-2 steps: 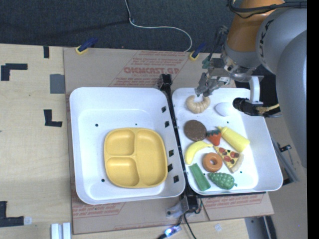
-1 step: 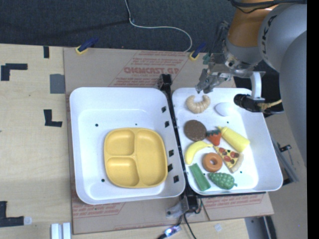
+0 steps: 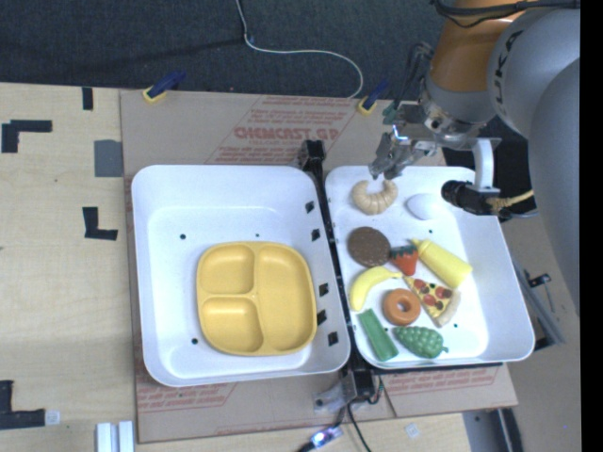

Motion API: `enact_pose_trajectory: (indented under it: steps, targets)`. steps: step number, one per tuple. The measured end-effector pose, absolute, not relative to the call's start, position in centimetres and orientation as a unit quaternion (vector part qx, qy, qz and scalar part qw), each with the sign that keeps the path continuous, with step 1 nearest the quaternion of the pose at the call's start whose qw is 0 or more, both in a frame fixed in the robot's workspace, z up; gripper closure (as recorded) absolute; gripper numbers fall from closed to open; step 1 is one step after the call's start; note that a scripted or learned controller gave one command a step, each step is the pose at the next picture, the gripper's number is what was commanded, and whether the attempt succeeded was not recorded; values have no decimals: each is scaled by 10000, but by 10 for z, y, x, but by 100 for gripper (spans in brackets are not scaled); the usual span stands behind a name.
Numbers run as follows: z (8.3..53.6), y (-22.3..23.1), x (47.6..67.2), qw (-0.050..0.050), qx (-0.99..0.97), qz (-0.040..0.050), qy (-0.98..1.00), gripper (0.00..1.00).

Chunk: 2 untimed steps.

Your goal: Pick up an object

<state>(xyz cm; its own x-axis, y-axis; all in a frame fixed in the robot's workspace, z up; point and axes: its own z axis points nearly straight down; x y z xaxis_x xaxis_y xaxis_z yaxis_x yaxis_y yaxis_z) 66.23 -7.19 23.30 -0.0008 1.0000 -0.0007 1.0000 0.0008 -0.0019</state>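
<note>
The croissant (image 3: 375,196) looks to be the object in question: a pale, curled pastry toy lying at the far end of the right bin (image 3: 499,281), close to that bin's back wall and a little apart from the other toys. That gap is probably why it is the target, since there is room for the end effector to come down without knocking neighbours.

The end effector (image 3: 386,163) hangs just above the croissant's far side, its dark fingers pointing down towards it. How wide they stand I cannot tell at this slant, and nothing shows between them, so no grasp is confirmed.

Just nearer than the croissant lies a brown cookie (image 3: 368,246), and to the croissant's right a small white egg-like piece (image 3: 421,206). Further towards the near edge the remaining food is crowded: a banana (image 3: 369,285), a doughnut (image 3: 402,306), a pizza slice (image 3: 435,297), a yellow bottle (image 3: 443,261) and green pieces.

Left of the croissant, across the divider, the left bin (image 3: 160,215) holds a yellow divided plate (image 3: 255,298). Both bins rest on cardboard on the counter (image 3: 57,215).
</note>
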Motion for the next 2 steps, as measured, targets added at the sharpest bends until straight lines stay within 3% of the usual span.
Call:
enact_pose_trajectory:
  steps: [2]
  targets:
    - [214, -71, 668, -4, -7066, 9, -7076, 100]
